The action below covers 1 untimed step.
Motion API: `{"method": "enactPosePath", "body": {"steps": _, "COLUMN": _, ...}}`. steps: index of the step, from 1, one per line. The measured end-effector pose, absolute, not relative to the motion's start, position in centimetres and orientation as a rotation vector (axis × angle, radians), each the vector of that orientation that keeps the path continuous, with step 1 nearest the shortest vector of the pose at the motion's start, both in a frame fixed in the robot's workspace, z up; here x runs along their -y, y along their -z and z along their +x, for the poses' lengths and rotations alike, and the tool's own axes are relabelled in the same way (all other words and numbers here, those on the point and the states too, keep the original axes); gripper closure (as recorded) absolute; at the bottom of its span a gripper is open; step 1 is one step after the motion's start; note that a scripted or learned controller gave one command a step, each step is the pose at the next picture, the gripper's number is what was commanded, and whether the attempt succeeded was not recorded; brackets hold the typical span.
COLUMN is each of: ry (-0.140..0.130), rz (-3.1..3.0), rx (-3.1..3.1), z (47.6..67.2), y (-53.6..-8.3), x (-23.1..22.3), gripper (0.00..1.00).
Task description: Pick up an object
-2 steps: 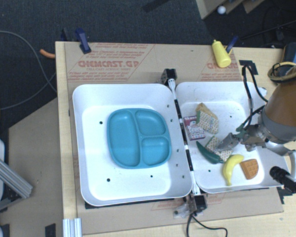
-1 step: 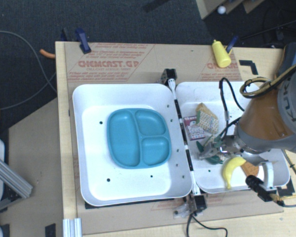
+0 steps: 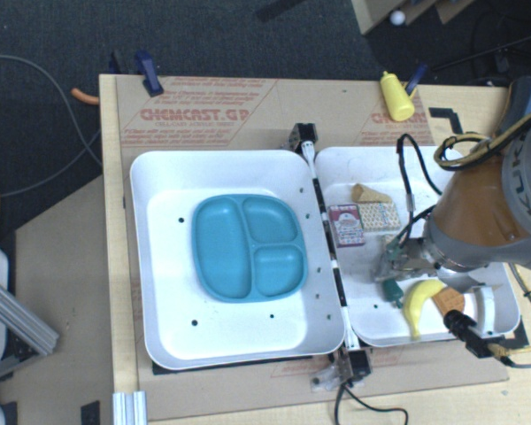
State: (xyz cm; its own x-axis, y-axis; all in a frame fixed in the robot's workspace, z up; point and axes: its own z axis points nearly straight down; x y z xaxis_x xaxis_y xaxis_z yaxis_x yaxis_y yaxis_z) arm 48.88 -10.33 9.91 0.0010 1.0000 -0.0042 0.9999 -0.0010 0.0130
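Observation:
The right bin holds several small objects. A yellow banana lies near its front edge, with a small teal piece just to its left and a brown piece to its right. Farther back lie a small red-and-white box, a beige textured block and a tan wedge. My gripper reaches down into the middle of this bin, just above the teal piece and the banana's upper end. I see nothing clearly held in it.
The left bin carries a blue divided plate. A yellow clamp and a blue clamp sit on the cardboard-covered bench behind the bins. The arm covers the right bin's right side.

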Motion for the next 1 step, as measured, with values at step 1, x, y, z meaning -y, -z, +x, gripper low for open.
{"method": "enactPosePath", "body": {"steps": 1, "ry": -0.001, "rz": 2.220, "rx": -2.222, "z": 51.39, "y": -18.47, "x": 6.62, "gripper": 1.00}}
